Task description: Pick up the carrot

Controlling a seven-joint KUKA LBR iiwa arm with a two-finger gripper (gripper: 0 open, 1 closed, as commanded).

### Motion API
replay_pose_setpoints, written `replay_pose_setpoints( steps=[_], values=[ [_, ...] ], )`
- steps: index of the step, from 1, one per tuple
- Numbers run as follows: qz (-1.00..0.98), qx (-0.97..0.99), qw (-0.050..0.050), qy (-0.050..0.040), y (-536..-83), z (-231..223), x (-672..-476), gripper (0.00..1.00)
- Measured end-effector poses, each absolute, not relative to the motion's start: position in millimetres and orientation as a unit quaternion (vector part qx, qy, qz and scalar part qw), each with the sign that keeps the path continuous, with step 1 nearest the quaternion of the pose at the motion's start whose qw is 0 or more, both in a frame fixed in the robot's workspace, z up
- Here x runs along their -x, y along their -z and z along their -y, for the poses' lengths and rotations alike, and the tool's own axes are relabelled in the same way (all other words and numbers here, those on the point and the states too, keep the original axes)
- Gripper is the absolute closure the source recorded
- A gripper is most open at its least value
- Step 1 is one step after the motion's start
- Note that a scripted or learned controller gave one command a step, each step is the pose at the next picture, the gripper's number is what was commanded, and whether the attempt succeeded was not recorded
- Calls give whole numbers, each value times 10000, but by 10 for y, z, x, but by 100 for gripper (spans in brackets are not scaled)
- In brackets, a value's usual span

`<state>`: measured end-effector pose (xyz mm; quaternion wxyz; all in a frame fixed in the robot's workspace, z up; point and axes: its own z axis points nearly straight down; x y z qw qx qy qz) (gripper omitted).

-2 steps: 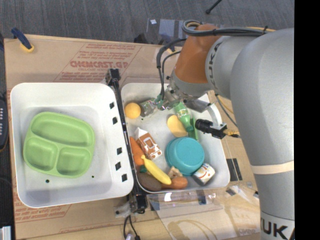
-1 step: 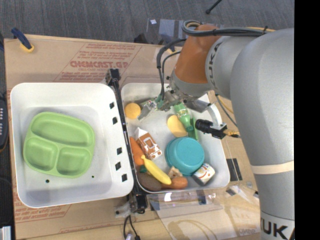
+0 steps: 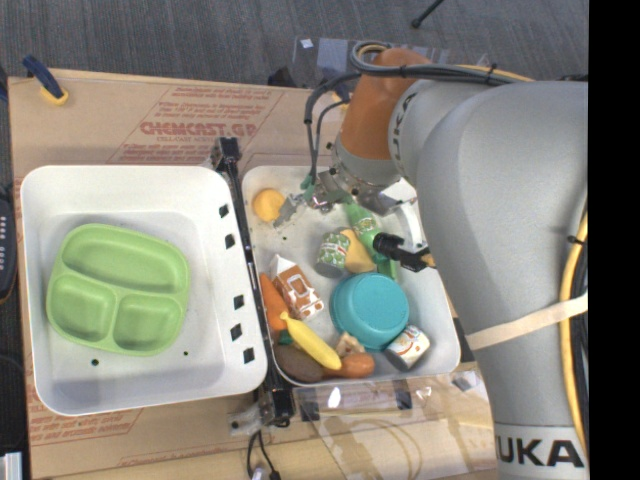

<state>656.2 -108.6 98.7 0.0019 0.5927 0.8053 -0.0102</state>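
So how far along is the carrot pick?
Nothing looks done yet: the carrot lies in the right bin against its left wall, beside the banana. The end effector sits at the bin's far end near the lemon. Reaching, grasping and lifting remain.

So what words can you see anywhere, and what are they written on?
"CHEMCAST GP": big red letters on the cardboard sheet under the bins; the smaller red lines around it are too blurred to read.
"UKA": on the grey arm at the bottom right, the start cut off.
Small carton and can labels: too small to read.
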Motion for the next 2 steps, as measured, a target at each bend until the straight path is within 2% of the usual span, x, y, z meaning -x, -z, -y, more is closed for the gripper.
replay_pose_setpoints(
  steps=[1, 2],
  values=[
    [-6152, -7879, -175, 202, -868, 1026, -6468, 0],
    [-4404, -8978, -43, 49, -912, 965, -6553, 0]
  ],
)
